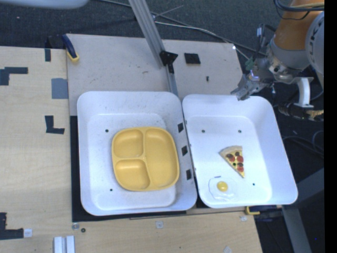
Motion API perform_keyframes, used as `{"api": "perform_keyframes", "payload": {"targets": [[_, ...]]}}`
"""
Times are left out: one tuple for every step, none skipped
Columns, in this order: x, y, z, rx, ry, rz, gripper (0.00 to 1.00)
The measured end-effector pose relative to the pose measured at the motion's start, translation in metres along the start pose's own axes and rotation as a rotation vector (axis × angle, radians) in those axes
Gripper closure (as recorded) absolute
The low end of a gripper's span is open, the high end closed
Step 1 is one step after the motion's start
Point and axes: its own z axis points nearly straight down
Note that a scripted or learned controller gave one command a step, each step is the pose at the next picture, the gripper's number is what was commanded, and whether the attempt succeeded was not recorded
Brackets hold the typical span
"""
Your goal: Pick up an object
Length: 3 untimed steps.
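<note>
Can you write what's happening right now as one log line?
gripper: over right bin's far edge, holding nothing | pizza slice, fried egg: right bin | yellow tray: left bin

High fixed camera, slanting down on bins (131, 101)

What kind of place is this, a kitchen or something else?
Probably a robotics lab, not a kitchen: a robot arm reaches over two white bins on a taped workbench, and the food, a pizza slice and fried egg, looks like toys.
</note>
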Motion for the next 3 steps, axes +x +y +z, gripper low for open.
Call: {"api": "perform_keyframes", "payload": {"targets": [[0.052, -0.001, 0.011, 0.001, 0.000, 0.000, 1.00], [0.106, -0.009, 0.024, 0.003, 0.001, -0.001, 1.00], [0.154, -0.023, 0.033, 0.003, 0.000, -0.001, 1.00]]}}
